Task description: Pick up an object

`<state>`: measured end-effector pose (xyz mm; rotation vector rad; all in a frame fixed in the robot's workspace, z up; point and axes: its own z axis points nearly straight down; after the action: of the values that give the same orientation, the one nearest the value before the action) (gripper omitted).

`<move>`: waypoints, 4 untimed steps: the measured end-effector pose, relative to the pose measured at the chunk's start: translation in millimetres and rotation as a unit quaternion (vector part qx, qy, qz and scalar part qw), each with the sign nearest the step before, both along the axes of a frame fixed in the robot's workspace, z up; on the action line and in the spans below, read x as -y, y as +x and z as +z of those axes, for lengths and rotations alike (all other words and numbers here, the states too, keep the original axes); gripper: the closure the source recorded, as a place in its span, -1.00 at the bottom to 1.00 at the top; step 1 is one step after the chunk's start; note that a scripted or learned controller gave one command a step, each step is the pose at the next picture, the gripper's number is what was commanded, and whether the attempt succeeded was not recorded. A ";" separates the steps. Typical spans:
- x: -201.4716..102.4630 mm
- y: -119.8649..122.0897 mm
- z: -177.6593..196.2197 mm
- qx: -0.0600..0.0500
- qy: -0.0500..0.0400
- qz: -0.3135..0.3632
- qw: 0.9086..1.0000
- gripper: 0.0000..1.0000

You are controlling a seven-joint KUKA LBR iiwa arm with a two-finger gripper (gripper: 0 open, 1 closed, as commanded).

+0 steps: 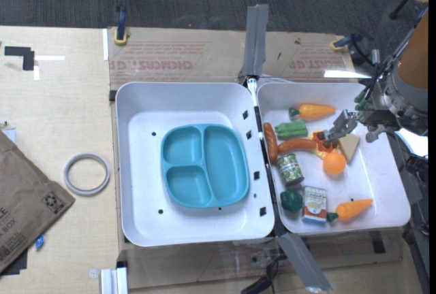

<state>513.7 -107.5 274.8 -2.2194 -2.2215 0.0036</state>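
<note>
1. Claw hung low over the middle of the right bin, above the right tip of a curved orange-red sausage; whether it was spread or pressed together could not be told, and nothing could be seen held in it
2. Far left on the counter lay a flat brown cardboard box and a thin grey tape ring, both well apart from the bins
3. Left bin, smooth white plastic, held a glossy teal plate with three compartments
4. Along the right bin's left wall lay a red sausage, with a ribbed green pod just beside it and a small printed can below
5. Further right sat a smooth toy carrot near the top wall, a dark green lump, a little printed carton and a second carrot near the front
6. Nearest the claw were a round orange ball and a pale wedge, crowded together with the sausage tip
7. Likely target was one of those three; the cluster was tight, so a good grasp would have needed a straight descent centred on one piece, closing across the slim sausage or the wedge's flat faces, since the slick ball would probably roll out
</note>
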 end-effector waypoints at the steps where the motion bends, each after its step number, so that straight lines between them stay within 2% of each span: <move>1: 54.9 28.9 -120.9 0.000 0.000 0.039 0.999 -1.00; 2: 58.7 46.3 -172.6 0.010 -0.003 0.016 1.000 -1.00; 3: 59.4 46.2 -164.6 0.010 -0.003 0.015 1.000 1.00; 4: 59.3 46.2 -164.6 0.010 -0.003 0.015 1.000 -1.00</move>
<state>559.9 -166.8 110.3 -2.1984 -2.2683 -0.0127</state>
